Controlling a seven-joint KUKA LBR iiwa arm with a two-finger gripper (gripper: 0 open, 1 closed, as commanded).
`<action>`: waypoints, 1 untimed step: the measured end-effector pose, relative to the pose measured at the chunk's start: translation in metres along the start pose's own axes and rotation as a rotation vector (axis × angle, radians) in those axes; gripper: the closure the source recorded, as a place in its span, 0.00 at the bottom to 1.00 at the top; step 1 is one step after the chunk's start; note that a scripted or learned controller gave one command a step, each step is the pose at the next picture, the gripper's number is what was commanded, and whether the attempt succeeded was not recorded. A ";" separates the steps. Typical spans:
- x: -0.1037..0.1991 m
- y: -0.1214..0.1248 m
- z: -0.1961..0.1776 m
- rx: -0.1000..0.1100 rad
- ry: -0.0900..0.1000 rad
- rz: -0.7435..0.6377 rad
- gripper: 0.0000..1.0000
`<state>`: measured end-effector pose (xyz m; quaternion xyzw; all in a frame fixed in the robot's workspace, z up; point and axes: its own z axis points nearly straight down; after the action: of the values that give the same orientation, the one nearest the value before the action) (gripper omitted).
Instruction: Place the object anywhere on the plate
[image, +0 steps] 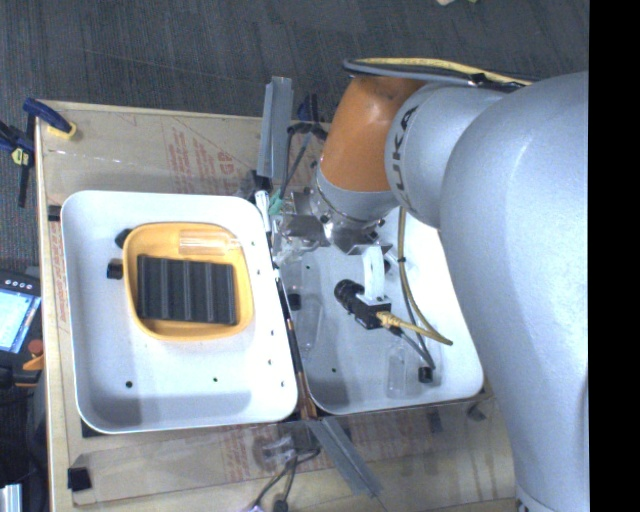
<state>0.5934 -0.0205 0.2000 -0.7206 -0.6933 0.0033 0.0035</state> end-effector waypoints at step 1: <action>0.043 0.013 -0.113 -0.008 0.000 -0.046 1.00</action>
<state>0.6092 0.0222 0.3131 -0.7045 -0.7097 0.0004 0.0008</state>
